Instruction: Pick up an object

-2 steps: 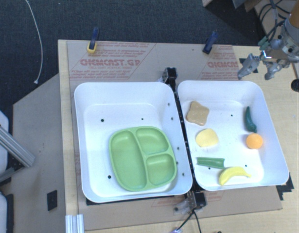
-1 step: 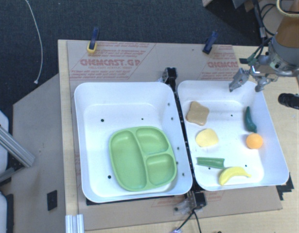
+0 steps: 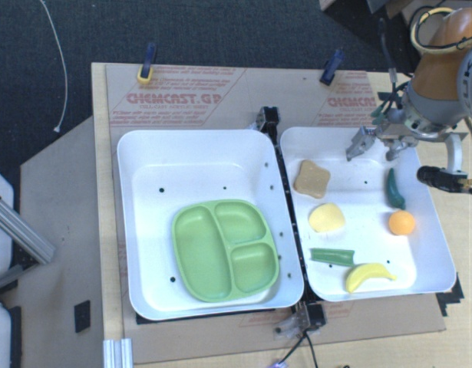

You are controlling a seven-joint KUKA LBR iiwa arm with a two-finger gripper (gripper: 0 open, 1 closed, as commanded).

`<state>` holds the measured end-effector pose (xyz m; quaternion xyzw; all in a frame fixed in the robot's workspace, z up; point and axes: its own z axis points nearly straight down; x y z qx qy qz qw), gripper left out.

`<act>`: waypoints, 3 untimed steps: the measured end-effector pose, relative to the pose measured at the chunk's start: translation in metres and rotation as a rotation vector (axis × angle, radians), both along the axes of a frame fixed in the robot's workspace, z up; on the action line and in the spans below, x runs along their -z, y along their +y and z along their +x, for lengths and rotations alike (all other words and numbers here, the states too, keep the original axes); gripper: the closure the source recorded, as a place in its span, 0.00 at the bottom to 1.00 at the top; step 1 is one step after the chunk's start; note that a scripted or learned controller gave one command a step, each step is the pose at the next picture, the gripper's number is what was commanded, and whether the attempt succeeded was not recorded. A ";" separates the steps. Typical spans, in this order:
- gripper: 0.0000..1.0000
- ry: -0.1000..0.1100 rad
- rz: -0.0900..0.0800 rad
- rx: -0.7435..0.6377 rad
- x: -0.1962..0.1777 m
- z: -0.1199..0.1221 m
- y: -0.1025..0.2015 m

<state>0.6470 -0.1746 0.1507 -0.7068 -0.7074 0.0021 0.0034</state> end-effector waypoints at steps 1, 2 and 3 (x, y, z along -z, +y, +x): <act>0.00 -0.002 -0.001 0.000 0.061 0.005 -0.003; 1.00 -0.009 -0.002 0.000 0.047 0.006 -0.002; 1.00 -0.012 -0.003 0.001 0.003 0.008 -0.007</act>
